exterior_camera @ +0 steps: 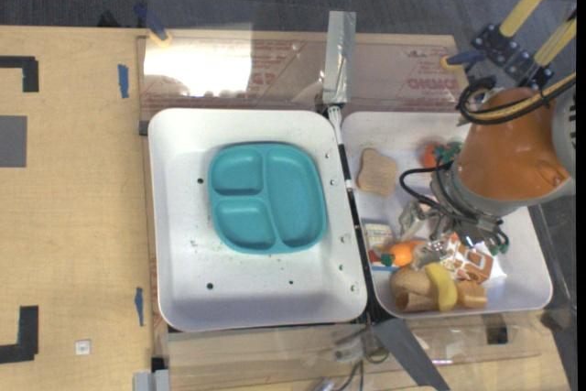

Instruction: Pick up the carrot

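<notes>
The carrot (401, 254), a short orange piece with a green end pointing left, lies in the right bin (536, 288) near its front left. My gripper (428, 229) hangs just above and to the right of it, under the orange wrist band, close to the carrot's upper side. Cables and the wrist cover much of the gripper. Nothing shows as lifted off the bin floor.
A tan bread slice (376, 171), a yellow banana (443, 287), a brown roll (412, 284), a printed packet (472, 264) and a second orange item (430, 155) crowd the right bin. A teal divided plate (268, 197) sits in the left bin (174, 279).
</notes>
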`<state>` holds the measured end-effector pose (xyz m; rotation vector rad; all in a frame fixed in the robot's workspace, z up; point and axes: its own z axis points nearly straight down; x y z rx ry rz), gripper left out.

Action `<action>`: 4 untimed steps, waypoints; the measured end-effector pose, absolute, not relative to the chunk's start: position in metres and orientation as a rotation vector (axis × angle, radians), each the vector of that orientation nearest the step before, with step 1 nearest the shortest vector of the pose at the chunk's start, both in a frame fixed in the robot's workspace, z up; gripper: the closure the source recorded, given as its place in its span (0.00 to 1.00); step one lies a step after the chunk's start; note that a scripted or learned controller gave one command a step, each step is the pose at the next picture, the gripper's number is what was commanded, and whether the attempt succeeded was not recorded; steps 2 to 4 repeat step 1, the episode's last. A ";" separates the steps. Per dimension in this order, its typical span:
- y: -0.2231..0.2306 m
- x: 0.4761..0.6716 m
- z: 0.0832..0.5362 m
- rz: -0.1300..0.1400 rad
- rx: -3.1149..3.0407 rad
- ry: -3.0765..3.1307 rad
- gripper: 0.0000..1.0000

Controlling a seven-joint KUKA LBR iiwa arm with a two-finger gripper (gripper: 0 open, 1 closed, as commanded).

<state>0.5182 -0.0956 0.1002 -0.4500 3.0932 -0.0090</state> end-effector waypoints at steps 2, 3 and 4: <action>-0.046 0.505 0.195 -0.034 -1.002 2.957 1.00; -0.046 0.505 0.195 -0.034 -1.002 2.957 1.00; -0.046 0.505 0.195 -0.034 -1.002 2.957 1.00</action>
